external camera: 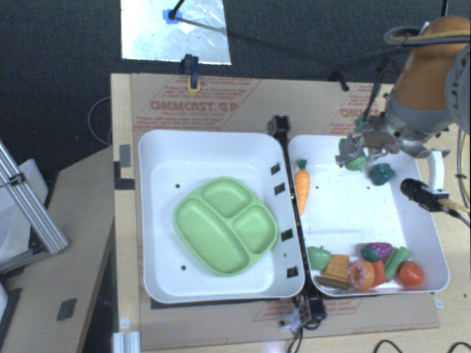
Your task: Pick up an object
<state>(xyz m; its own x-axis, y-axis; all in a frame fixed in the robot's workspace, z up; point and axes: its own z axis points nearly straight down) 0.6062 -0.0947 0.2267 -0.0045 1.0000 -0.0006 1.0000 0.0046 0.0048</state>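
Note:
My gripper (358, 151) hangs over the far end of the right bin (346, 219), just under the grey wrist. A small light green object (357, 163) lies right at its tip, touching or nearly so; whether it is gripped cannot be told. Just to the right of that sits a dark teal object (380, 173). An orange carrot (301, 185) with a green top lies along the bin's left wall. Several toy foods are piled at the near edge: a green piece (319, 257), a waffle-like block (337, 269), a doughnut (361, 274), purple grapes (377, 251) and a red tomato (411, 273).
The left bin (162, 197) holds a light green divided plate (224, 226). A black divider (291, 204) runs between the bins. A black attachment (421, 193) on the arm sticks out over the right bin's right rim. The middle of the right bin's floor is bare.

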